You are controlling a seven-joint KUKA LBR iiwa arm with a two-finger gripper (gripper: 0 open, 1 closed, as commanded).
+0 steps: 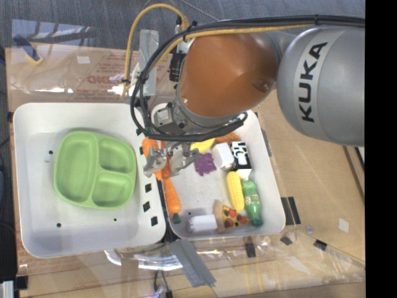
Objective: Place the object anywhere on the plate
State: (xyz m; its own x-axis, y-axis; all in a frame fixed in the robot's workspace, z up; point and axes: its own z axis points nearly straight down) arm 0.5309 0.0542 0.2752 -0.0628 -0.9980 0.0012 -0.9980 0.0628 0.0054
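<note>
Gripper [167, 160] low over carrot [170, 188] in right bin [273, 197]. Can't tell if open or holding. Grab firm, lift straight, carry to green plate [95, 169].

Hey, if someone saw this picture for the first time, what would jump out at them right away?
First the big grey KUKA arm with its orange band, reaching in from the right and looming over the right bin. Next the bright green divided plate, alone in the left bin. Then the jumble of toy food in the right bin, with a carrot along its left edge, a corn cob and a green bottle.
</note>
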